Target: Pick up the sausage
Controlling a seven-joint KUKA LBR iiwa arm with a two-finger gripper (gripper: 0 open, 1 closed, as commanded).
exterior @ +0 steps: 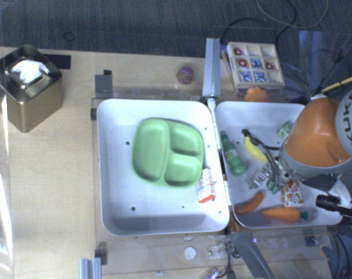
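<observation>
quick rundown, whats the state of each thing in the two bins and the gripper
sausage: lying flat in the right bin, not held
carrot: lying flat beside the sausage
banana: lying in the right bin
green bottle: on its side by the divider
green tray: right way up in the left bin
small carton: lying by the tray's corner
gripper: low over the right bin

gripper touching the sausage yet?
Apart. The camera view shows bare white bin floor between the gripper and the sausage, which lies lower in the right bin, beside the carrot.
</observation>
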